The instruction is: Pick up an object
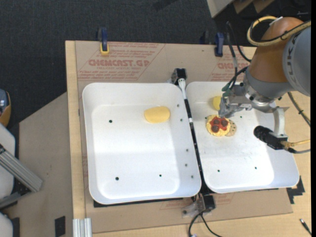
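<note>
Over the right bin: the hand (225, 110) hangs low at the end of the grey arm (276, 63), which reaches in from the right with its orange band above the wrist.
Hand state: the fingers point down at the top edge of the round toy; how far apart they stand I cannot tell, and nothing can be seen held between them.
Round toy (220, 126): a small tan disc with red and dark bits on top, like a little pizza or tart, lying flat on the floor of the right bin (247, 177), in its upper left part, right under the hand.
Small yellow piece (216, 102): lies in the same bin just above the round toy, beside the hand's left side, partly hidden by it.
Yellow oval (157, 114): a pale yellow lump, lying alone in the left bin (123, 181), in its upper right part, well apart from the hand.
Bins: two shallow white trays side by side, touching along a dark seam in the middle, each with a few small dark dots on its floor.
Tabletop (123, 63): brown board with red printed lettering, carrying both bins; two blue clamps (103, 38) grip its far edge.
Black cylinder (266, 136): hangs from the arm over the right bin's right side, with a cable trailing off to the right.
</note>
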You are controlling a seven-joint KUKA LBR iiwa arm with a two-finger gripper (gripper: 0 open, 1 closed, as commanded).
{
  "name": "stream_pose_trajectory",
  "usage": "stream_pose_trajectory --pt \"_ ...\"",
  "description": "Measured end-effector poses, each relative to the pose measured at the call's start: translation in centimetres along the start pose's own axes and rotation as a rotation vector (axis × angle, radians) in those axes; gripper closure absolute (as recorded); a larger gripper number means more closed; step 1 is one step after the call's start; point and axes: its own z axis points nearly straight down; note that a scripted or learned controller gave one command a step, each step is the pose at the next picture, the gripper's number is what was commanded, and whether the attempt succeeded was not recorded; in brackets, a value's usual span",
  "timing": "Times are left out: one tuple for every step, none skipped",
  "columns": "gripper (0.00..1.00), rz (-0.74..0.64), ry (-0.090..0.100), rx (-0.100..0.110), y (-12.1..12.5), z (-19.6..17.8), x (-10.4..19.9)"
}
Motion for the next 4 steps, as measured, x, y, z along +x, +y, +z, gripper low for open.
stream_pose_trajectory --pt "1.00 0.009 0.002 0.013 -2.7 4.1 -5.4" --pt "1.00 0.003 0.004 0.003 1.1 9.8 -7.2" --pt "1.00 0.005 -0.003 -0.006 3.7 9.6 -14.0" --pt "1.00 0.005 -0.003 -0.006 -3.8 9.4 -13.1"
